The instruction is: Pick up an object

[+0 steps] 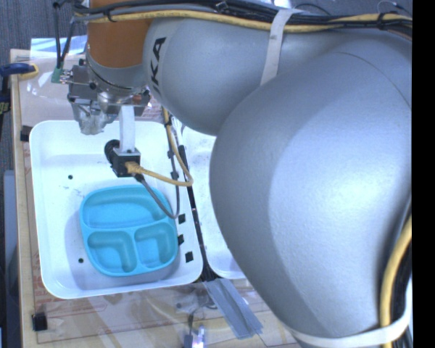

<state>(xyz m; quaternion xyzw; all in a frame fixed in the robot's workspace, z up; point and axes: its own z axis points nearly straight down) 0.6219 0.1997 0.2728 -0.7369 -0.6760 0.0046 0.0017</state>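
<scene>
the blue tray [129, 230] lies flat in the near half of the left bin [42, 194], toward its right wall. it has three compartments: one wide across the far side and two smaller ones on the near side. its near right corner sits close to the bin's wall, and the shade there blurs the edge. a few tiny dark specks dot the white floor to the tray's left, too small to make out.

the gripper [93, 122] hangs over the far left corner of the same bin, well apart from the tray. it shows as a blurred metal cluster under the wrist, and whether it is wide or narrow cannot be told from this angle.

the arm [312, 165] swells across the right of the view and hides nearly all of the right bin [219, 265]; only a strip of floor and a rounded near corner show. a blue clamp [14, 69] grips the bench [22, 281] at the far left edge, partly cut off.
</scene>
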